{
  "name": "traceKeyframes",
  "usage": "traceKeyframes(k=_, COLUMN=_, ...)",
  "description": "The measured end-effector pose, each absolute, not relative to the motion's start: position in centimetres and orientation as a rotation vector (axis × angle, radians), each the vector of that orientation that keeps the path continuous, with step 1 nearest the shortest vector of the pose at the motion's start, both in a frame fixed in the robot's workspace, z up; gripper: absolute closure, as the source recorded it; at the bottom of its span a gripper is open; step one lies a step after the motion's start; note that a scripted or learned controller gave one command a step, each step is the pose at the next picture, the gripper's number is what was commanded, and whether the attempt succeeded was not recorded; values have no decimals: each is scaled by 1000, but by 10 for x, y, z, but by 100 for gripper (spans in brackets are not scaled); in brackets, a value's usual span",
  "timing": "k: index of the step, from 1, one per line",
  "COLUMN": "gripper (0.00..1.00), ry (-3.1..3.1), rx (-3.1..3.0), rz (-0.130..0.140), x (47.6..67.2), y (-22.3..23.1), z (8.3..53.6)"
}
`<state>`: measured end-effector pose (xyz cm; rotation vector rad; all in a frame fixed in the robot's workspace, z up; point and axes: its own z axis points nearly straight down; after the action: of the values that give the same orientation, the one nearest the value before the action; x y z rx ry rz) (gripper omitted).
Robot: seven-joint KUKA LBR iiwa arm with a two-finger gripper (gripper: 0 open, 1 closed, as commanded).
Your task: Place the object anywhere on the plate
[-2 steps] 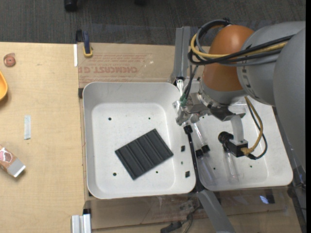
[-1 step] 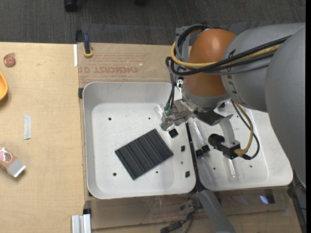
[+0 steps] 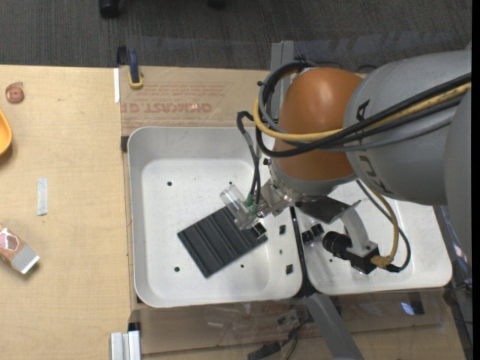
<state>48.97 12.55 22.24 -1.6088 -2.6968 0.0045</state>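
A flat black ribbed plate (image 3: 217, 240) lies tilted on the floor of the left bin (image 3: 150, 201), towards its front middle. My gripper (image 3: 244, 210) hangs at the plate's upper right corner, right over its edge, with pale translucent parts around the tip. A small dark piece (image 3: 259, 232) sits just below the gripper at the plate's right corner; I cannot tell whether it is a separate object or part of the tool. The bulky orange and grey wrist (image 3: 319, 126) hides the bin wall behind it.
The right bin (image 3: 420, 276) is largely covered by the arm, with a black connector and yellow cable (image 3: 352, 252) hanging over it. On the wooden bench to the left lie a grey strip (image 3: 42, 197), a pink-and-white block (image 3: 16, 251) and an orange item (image 3: 3, 137).
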Motion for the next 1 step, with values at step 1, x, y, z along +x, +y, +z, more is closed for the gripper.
traceKeyframes(k=1, gripper=0, ry=-2697, rx=-1609, rz=4, x=490, y=125, z=222)
